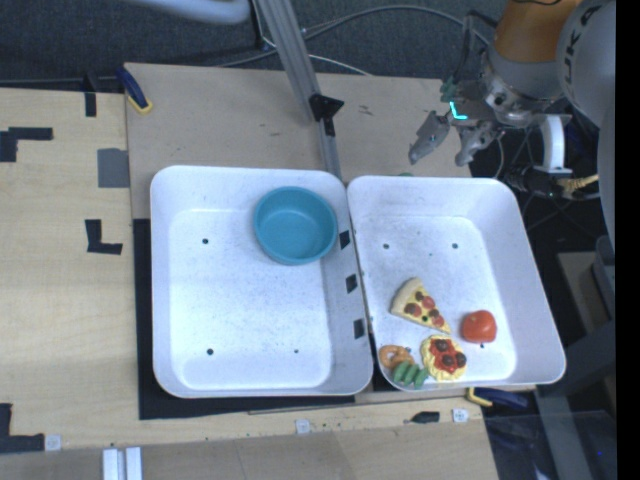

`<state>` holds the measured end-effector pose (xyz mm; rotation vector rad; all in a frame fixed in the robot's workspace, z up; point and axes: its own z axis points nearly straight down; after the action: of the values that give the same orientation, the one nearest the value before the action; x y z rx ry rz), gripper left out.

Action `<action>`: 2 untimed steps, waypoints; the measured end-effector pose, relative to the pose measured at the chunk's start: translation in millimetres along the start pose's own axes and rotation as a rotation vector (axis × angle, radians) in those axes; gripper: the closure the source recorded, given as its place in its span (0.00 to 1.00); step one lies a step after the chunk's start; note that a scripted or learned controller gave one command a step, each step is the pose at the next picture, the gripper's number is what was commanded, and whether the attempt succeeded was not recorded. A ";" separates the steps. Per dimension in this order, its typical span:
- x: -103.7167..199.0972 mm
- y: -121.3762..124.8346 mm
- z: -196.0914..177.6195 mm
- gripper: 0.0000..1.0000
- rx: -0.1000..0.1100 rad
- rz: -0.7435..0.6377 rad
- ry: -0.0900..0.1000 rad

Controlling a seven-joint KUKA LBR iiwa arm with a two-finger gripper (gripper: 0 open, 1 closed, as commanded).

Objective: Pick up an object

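The right bin (500, 203) serves as the landmark here. Above its far rim, over the bare wooden surface (230, 118), hangs the gripper (452, 146), carried by the grey arm with its orange band (540, 23) entering from the right. Its two fingers (428, 140) are spread apart and point down toward the bin's far edge, with nothing between them. Inside the right bin, toward its near side, lie the small toy foods: a pizza slice (419, 304) near the middle, a red tomato (479, 325) just to its right, a round mini pizza (444, 357) by the near rim, a pretzel (394, 354) at the near-left corner, and a green piece (407, 373) touching the pretzel at the rim. All of these are well apart from the gripper. To the left of the right bin, touching it along their shared edge, sits the left bin (180, 298), which holds a blue bowl (294, 225) upright in its far-right corner. A metal pole (290, 48) slants across the surface beyond both bins.
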<state>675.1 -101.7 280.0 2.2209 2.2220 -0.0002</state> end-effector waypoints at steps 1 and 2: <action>0.0 0.0 0.0 0.00 0.000 0.000 0.000; 0.1 -8.3 60.3 0.00 0.006 0.000 0.000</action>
<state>666.8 -101.6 219.6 2.2238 2.2250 -0.0058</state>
